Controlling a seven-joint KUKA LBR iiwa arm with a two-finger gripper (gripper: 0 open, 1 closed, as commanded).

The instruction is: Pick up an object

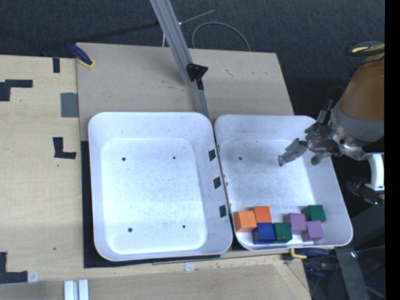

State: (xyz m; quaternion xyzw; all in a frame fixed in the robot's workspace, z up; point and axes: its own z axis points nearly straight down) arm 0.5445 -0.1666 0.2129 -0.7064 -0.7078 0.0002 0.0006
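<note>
The gripper [301, 154] hangs over the right bin [250, 130] near its right edge, its fingers spread apart with nothing between them. The small blocks [281, 225], orange, blue, green and purple, cluster along that bin's near edge, well apart from the gripper.

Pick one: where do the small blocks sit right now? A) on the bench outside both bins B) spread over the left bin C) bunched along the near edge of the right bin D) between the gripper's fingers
C: the blocks lie clustered at the near edge of the right bin, while the gripper hangs above that bin's far part, apart from them.
</note>
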